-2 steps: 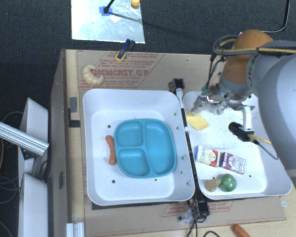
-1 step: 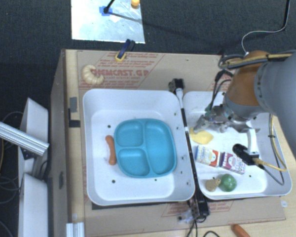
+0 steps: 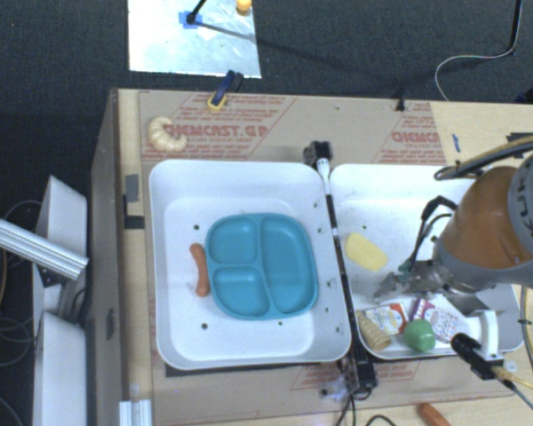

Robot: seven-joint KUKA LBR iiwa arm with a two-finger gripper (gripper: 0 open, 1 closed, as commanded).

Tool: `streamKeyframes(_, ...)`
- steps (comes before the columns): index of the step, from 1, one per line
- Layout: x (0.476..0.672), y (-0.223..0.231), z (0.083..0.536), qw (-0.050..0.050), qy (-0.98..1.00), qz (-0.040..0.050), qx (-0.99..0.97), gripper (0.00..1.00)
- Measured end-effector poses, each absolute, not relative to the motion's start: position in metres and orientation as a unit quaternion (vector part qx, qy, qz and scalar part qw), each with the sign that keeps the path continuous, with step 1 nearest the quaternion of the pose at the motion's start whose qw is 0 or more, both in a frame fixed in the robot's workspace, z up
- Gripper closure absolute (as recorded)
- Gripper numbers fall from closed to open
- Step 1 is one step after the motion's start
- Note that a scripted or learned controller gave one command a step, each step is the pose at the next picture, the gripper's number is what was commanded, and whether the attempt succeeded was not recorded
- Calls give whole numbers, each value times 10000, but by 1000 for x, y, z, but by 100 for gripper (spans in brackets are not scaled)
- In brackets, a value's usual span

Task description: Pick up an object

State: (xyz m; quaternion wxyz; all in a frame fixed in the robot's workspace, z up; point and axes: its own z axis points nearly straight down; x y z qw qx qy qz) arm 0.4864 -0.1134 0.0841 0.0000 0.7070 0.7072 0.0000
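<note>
In the right bin point(image 3: 382, 193), a yellow soft block point(image 3: 366, 251) lies near the left wall. At the front of that bin sit a green ball point(image 3: 417, 335), a small snack packet point(image 3: 382, 319) and a red-and-white packet point(image 3: 437, 318). My gripper point(image 3: 401, 281) hangs low over the right bin, just right of the yellow block and just above the packets. The arm's orange band point(image 3: 484, 224) sits over the bin's right half and hides the floor there.
The left bin point(image 3: 173, 238) holds a blue divided plate point(image 3: 260, 264) with an orange sausage point(image 3: 200, 269) beside it on the left. A black divider rail point(image 3: 338, 247) runs between the bins. A pale curled toy point(image 3: 166, 133) lies on the cardboard behind the left bin.
</note>
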Motion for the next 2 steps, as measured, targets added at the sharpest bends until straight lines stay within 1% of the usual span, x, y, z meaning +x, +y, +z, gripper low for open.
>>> streamKeyframes(1, 512, -173, 134, 21, 7071, 5, 7071, 0)
streamKeyframes(2, 563, -207, 176, 23, 7084, 7, 7058, 0)
